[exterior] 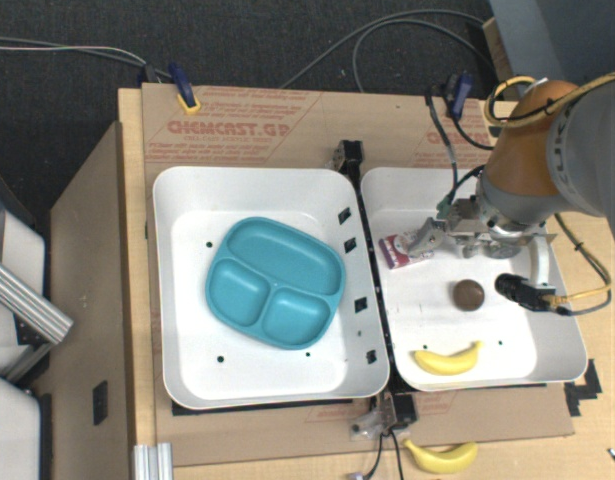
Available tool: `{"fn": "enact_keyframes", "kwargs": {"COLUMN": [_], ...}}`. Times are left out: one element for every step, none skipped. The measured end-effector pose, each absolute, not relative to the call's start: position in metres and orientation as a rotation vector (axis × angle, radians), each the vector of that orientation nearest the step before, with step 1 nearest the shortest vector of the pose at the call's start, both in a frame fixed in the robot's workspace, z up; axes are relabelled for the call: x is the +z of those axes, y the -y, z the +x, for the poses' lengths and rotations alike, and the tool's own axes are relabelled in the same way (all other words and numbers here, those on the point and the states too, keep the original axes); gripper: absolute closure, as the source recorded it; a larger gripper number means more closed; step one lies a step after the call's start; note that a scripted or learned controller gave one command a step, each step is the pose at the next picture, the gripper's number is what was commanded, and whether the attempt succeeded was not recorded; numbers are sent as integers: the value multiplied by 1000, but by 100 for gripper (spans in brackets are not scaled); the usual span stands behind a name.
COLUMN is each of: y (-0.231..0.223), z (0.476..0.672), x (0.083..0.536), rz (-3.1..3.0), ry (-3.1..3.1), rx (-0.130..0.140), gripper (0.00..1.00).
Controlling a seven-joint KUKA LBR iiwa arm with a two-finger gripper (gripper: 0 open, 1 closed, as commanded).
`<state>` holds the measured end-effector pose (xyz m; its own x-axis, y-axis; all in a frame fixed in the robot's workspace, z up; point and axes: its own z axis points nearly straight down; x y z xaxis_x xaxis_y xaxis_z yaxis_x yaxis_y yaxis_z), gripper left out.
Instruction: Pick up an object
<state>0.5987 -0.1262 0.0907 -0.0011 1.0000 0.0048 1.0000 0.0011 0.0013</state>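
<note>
The right bin (547, 363) holds three things. A small pink-and-white packet (394, 252) lies against its left wall. A brown ball (469, 294) sits near the middle, and a yellow banana (447, 359) lies by the front wall. My gripper (424, 239) is low over the bin's left part, its tip just right of the packet and close to touching it. The grey arm with its orange band (522, 153) comes in from the upper right. The ball and the banana lie apart from the gripper.
The left bin (177, 298) carries a blue divided plate (275, 281). A second banana (443, 455) lies on the cardboard in front of the bins. Cables (457, 183) hang beside the arm, over the right bin's back edge.
</note>
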Motion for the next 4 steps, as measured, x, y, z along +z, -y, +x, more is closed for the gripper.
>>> {"fn": "enact_keyframes", "kwargs": {"y": [125,122,122,69], "z": [602,602,604,620], "x": [104,169,212,209], "rz": [-2223,-2223,-2223,-2214], "ry": [2227,2227,2227,2229], "rx": [-20,-5,-6,-5], "gripper": [100,100,100,100]}}
